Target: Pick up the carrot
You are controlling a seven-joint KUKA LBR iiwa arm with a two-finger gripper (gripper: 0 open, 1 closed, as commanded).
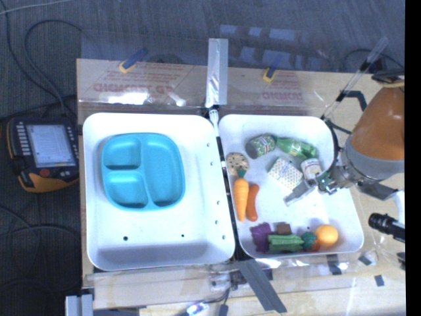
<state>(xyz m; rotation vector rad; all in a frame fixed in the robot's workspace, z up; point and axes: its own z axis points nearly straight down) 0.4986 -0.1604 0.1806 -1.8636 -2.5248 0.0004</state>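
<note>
While the grey arm [378, 143] reaches in from the right, its tool [299, 193] hangs over the right bin [342, 206], with nothing between its prongs; whether they are spread or closed I cannot tell from where I stand. Just beside the tool lies a small white dotted packet [285, 172], and beyond that a green bottle [296, 148] and a green can [261, 145] near the bin's far wall. The carrot [241, 198] lies well to the left of the tool, by the bin's left wall, with a smaller orange piece [252, 203] touching it and a round cookie [236, 162] just above. Along the near wall sit a purple thing [260, 235], a green block [285, 242] and an orange ball [326, 235]. The left bin [148, 242] holds a blue divided plate [141, 170].
</note>
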